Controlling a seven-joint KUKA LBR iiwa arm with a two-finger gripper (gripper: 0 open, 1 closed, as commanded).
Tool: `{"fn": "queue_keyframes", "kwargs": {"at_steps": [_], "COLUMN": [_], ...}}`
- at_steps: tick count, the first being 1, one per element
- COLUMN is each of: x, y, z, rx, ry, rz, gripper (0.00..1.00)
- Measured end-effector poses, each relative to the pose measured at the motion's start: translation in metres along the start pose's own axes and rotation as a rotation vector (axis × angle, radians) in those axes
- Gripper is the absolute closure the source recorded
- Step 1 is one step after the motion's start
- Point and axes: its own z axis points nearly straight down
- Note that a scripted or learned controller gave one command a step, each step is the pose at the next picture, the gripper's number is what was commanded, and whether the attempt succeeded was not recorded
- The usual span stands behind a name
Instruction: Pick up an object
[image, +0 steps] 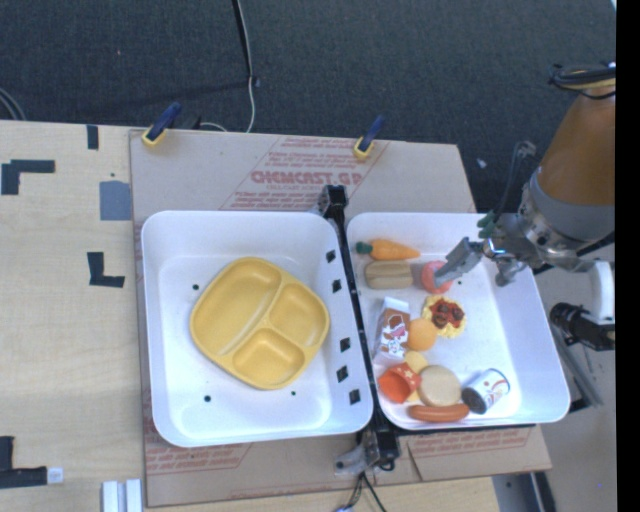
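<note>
The thing nearest the gripper (452, 268) is a small pinkish-red toy piece (432, 276), rounded and partly covered by the dark fingers (462, 258), so its exact kind cannot be told; it lies in the right bin (520, 330) directly under the fingertips. The gripper hangs low over the upper part of that bin, reaching in from the grey arm (575, 190) with its orange band on the far side; the fingers point down and toward the divider, and whether they are spread or pressed together cannot be told, nor whether they touch the pink piece. Just beyond the fingertips, toward the divider, lie a tan hot-dog bun (388, 274) and above it an orange carrot (392, 249) with a green top. Below the gripper sit a yellow piece with dark red topping (446, 315), an orange ball (421, 336), and a printed packet (393, 332). Farther below are a red cup (395, 385), a round bun (438, 384), a sausage (437, 411) and a small can (487, 389) on its side. Well away across the divider, the left bin (165, 330) holds a yellow compartment tray (259, 321)
</note>
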Motion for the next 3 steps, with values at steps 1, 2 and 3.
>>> {"fn": "queue_keyframes", "kwargs": {"at_steps": [1,2,3], "x": [-0.006,-0.057,-0.053], "y": [0.062,0.108,0.112], "z": [0.104,0.193,0.174], "rx": [0.006,-0.005,-0.016], "ry": [0.000,0.001,0.002], "rz": [-0.001,0.005,0.000], "gripper": [0.00,0.00,1.00]}}
